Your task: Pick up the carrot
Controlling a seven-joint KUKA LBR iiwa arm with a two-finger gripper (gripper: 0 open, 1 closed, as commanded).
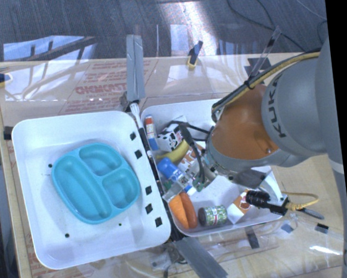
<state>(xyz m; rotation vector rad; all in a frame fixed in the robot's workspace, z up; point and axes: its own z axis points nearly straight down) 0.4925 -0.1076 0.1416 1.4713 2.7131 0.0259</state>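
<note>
Carrot (pixel 183 209): lies at the right bin's (pixel 256 222) 7 o'clock corner, against the wall, just beside a small jar (pixel 213 215)
Hand (pixel 193 178): low over the clutter, at the carrot's 1 o'clock; grip state cannot be told
Blue tray (pixel 95 181): alone in the left bin (pixel 32 157), well apart
Judgement: the corner spot crowds a grasp

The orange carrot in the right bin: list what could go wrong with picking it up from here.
1. The orange carrot lies tight against the white bin's near-left wall, so a grasp may strike the wall.
2. A small green-labelled jar and a blue packet crowd it, so these could be nudged or taken instead.
</note>
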